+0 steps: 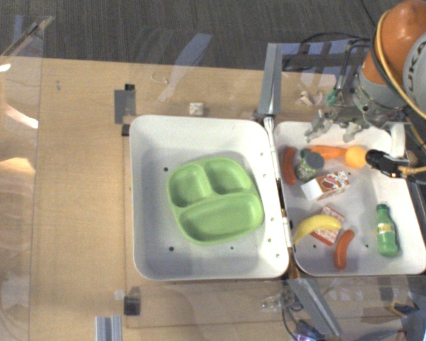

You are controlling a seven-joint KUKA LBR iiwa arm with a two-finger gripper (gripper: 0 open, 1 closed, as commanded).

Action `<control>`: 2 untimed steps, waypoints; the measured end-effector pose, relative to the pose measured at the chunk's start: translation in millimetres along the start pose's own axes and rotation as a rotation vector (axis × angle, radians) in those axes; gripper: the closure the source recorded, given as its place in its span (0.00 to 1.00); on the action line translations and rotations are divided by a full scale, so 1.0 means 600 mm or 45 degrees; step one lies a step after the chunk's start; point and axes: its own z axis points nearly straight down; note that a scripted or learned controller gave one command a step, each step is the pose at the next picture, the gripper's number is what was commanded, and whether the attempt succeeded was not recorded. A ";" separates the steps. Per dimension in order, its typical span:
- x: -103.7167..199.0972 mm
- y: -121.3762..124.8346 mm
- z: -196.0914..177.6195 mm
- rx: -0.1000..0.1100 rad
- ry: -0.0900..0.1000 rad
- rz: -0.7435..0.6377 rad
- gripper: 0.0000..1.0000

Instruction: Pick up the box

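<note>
Wooden counter [57, 190] carries two shallow white bins side by side. Left bin [149, 254] holds a green 3-compartment tray [214, 201], lying flat near the middle, slightly turned. Right bin [412, 261] has the clutter: a red sausage-like piece [290, 165] at its left wall, a dark round can [309, 163] just beside it, an orange carrot [339, 153] behind the can. The box [325, 185], white w/ red print, lies tilted just in front of the can & carrot, roughly mid-bin. Nearer the front: a banana [315, 227] touching a small red/white packet [330, 226], another red sausage piece [343, 249], and a green bottle [386, 230] to the right. End effector [339, 125] hovers over the bin's back edge, fingers spread apart & released w/ nothing between them, apart from the box
</note>
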 end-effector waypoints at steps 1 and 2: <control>0.021 -0.082 0.142 -0.009 -0.001 -0.188 0.00; 0.027 -0.020 0.158 0.022 -0.011 0.149 0.00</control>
